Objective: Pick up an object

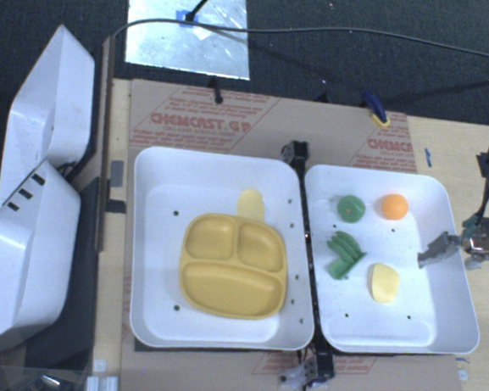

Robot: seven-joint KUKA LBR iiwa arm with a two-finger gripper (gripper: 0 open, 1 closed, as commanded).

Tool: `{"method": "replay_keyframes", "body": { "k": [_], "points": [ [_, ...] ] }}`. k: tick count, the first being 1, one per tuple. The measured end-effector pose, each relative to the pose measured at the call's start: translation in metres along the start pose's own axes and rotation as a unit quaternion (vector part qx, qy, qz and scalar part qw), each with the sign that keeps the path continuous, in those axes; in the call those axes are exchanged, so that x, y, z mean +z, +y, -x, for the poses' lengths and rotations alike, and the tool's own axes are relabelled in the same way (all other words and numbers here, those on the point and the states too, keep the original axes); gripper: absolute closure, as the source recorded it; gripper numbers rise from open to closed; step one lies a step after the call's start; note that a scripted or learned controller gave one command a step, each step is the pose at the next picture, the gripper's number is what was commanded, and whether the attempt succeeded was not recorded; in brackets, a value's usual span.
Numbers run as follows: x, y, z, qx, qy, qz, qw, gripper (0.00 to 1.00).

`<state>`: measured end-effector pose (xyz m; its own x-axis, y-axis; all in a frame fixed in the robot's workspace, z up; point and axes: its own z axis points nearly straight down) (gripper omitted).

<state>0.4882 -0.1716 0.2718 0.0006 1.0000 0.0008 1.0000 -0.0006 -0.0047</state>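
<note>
Claw (434, 249) of the robot arm reaches in from the right edge, poking just over the right rim of the right-hand bin (450, 323). Its grey tip sits above the bin's white floor, near that rim. Whether it is open or closed cannot be told from this angle, and nothing can be seen held in it.

Four small items lie in the right-hand bin, all apart from the claw. An orange ball (394, 207) sits near the far side, with a round green piece (350, 209) just to its left. Nearer the middle lies a green bean pod (344, 254), tilted. To the pod's right, and closest to the claw, lies a pale yellow lump (383, 283).

A left-hand bin (145, 309) sits side by side with the right one, their rims touching. It holds a yellow divided plate (234, 266) with three sections. A pale yellow piece (250, 204) rests against the plate's far edge.
</note>
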Motion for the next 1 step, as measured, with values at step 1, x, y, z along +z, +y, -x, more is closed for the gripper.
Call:
{"method": "replay_keyframes", "body": {
  "k": [1],
  "points": [
    [-0.0027, 0.0010, -0.0002, -0.001, -0.001, 0.003, 1.0000, 0.00]
  ]
}}
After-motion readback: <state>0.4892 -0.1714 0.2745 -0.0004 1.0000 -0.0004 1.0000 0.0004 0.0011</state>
